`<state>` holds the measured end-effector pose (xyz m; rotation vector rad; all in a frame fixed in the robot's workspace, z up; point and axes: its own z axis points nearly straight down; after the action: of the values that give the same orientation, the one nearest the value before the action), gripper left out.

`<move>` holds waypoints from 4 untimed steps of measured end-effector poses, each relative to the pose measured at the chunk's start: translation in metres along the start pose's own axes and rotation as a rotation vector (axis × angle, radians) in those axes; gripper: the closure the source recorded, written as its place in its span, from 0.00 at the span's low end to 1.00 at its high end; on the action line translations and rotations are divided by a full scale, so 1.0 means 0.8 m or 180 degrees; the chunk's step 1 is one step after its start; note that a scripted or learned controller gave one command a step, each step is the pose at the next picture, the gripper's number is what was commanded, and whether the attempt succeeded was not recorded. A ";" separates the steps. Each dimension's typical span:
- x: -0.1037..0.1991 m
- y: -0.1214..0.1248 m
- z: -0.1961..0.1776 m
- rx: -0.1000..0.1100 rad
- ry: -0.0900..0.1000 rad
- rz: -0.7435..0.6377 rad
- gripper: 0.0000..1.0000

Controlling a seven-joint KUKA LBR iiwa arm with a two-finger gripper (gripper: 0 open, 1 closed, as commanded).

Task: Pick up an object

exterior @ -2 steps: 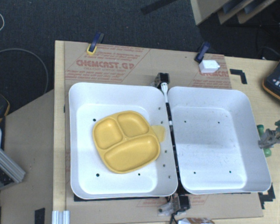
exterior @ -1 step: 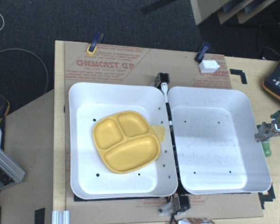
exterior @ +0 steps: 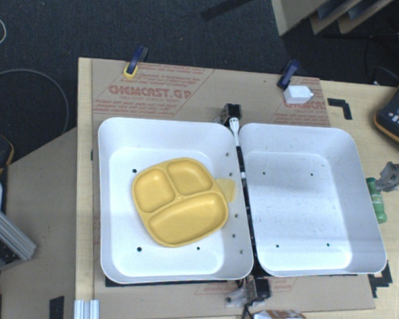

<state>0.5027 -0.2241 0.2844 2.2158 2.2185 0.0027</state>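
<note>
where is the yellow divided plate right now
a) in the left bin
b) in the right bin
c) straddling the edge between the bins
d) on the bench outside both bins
a: the yellow plate lies flat on the floor of the left bin, wholly inside its rim, apart from the right bin.
</note>
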 end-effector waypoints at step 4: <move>0.001 0.112 0.010 -0.0006 -0.0002 -0.0006 1.00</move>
<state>0.5921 -0.2236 0.2770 2.2126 2.2192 0.0041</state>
